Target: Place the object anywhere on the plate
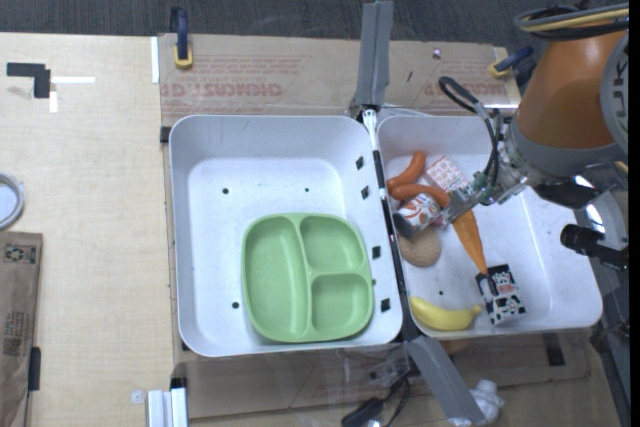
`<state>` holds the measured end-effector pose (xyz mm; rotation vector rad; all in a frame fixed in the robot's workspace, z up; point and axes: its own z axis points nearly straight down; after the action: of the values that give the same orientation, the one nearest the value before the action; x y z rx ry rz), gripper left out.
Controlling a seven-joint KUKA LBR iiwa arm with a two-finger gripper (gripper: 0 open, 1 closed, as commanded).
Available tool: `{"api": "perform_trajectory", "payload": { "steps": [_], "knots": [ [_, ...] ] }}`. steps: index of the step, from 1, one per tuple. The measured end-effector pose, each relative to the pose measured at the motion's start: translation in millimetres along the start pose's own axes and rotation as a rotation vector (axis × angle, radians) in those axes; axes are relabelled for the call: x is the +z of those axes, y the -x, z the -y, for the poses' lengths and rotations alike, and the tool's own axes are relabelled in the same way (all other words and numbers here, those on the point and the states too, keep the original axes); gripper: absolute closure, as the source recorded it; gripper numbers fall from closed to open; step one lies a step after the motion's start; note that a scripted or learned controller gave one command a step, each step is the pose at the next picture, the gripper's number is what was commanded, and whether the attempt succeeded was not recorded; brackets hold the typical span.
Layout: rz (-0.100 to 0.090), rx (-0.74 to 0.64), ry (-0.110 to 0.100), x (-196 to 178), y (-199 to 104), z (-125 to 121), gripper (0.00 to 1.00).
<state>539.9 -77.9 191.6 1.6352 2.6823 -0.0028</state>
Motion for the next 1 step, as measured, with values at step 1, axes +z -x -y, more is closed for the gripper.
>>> {"api": "perform_trajectory", "payload": {
  "steps": [1],
  "knots": [
    [-0.001, -0.024, 0.001, -34.9, -84.5, -17.6, 1.0]
  ]
}}
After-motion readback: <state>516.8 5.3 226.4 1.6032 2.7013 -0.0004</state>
